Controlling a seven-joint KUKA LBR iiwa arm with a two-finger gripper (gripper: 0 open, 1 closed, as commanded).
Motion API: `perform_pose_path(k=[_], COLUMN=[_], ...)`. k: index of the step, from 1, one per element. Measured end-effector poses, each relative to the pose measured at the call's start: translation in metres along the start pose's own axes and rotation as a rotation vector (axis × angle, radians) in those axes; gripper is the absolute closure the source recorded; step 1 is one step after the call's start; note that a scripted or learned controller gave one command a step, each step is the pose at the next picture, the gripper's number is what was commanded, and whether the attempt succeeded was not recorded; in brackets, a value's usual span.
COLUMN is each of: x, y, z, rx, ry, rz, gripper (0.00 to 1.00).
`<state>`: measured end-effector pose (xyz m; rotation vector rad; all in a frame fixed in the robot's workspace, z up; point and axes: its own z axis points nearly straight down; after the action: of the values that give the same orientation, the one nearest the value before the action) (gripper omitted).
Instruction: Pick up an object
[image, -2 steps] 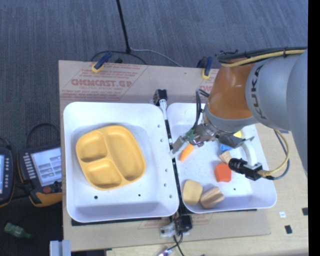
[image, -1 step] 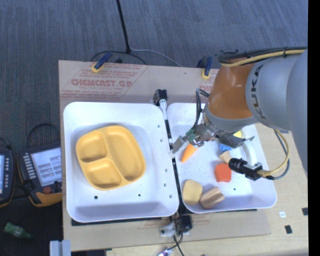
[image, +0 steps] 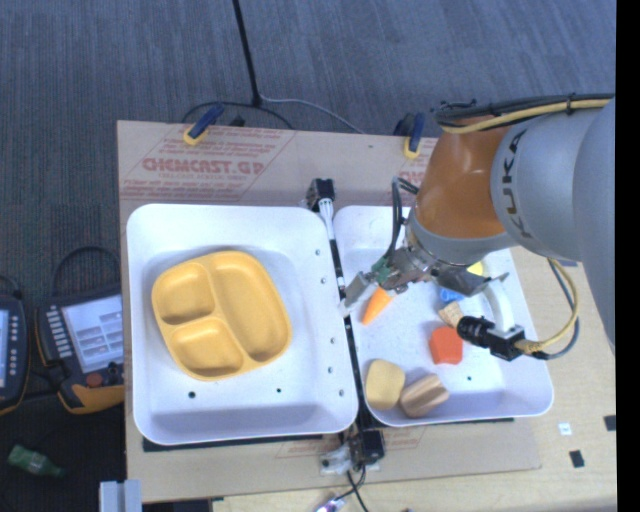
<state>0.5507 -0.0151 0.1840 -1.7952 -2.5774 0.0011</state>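
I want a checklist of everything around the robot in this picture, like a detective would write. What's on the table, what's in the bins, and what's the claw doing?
Surface: cardboard-topped bench bearing two shallow white bins, left bin and right bin.
Job's things: in the right bin, an orange carrot-shaped toy, a red-orange block, a tan bread-like lump beside a brown roll-shaped piece, and a small blue piece.
Clutter: yellow three-compartment plastic tray in the left bin.
Gripper: two-finger gripper low over the right bin's left side, just above the carrot toy; grip cannot be judged.
Cables: black cable across the carpet; yellow-and-black cable by the arm.
Surroundings: grey carpet; handheld pendant at left.
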Motion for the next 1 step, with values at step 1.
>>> perform_pose_path(k=[1], x=[0.0], y=[0.0], z=[0.0], rx=[0.0], ry=[0.0], rz=[0.0], gripper=[0.0])
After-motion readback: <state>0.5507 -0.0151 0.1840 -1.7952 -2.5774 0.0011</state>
